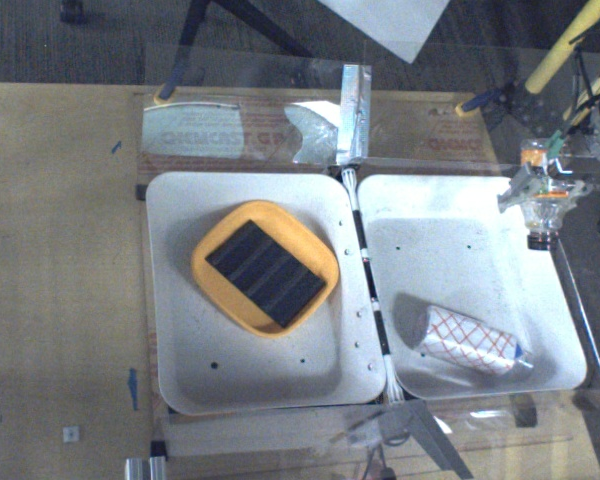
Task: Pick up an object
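An orange-yellow rounded block (265, 268) with a black ribbed panel on top lies in the middle of the left bin (170, 368), turned at a slant. A white tube with a red criss-cross pattern (467, 340) lies on its side in the near part of the right bin (460, 228), its narrow end pointing right. Both objects rest on the bin floors with nothing touching them.
A ridge of white clips (365, 278) divides the two bins. A small clamp with orange and grey parts (542, 193) sits at the right bin's far right rim. A clear plastic panel and a metal bracket (352, 113) stand behind the bins.
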You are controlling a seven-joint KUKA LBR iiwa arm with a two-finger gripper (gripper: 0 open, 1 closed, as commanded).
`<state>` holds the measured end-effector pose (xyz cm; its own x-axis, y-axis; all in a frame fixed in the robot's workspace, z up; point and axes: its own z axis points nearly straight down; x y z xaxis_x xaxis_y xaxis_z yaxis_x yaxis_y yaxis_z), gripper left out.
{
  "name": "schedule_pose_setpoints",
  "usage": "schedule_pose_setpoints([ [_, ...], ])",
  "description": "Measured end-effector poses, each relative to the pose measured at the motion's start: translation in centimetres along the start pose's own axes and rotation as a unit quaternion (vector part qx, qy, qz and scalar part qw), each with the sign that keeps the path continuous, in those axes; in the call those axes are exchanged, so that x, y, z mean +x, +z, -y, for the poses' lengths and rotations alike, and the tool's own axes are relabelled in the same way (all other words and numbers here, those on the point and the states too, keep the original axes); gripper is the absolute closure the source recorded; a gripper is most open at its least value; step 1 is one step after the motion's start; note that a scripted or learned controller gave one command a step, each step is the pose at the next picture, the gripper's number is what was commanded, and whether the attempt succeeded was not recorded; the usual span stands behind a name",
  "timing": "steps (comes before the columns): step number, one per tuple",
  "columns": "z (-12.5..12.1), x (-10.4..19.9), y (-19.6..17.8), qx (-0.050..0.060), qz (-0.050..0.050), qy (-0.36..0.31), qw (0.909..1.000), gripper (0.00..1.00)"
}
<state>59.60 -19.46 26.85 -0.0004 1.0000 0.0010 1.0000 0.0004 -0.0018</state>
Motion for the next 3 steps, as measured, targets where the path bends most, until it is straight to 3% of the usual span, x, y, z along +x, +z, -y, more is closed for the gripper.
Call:
schedule_pose_setpoints([
  [1,2.5,4.7,8.3,-0.001,0.001,-0.011,0.9999,0.00],
  [2,2.9,0.8,15.8,0.001,0.000,0.036,0.9993,0.00],
  [3,-0.8,-0.7,18.1,-0.003,0.001,-0.022,0.9998,0.00],
])
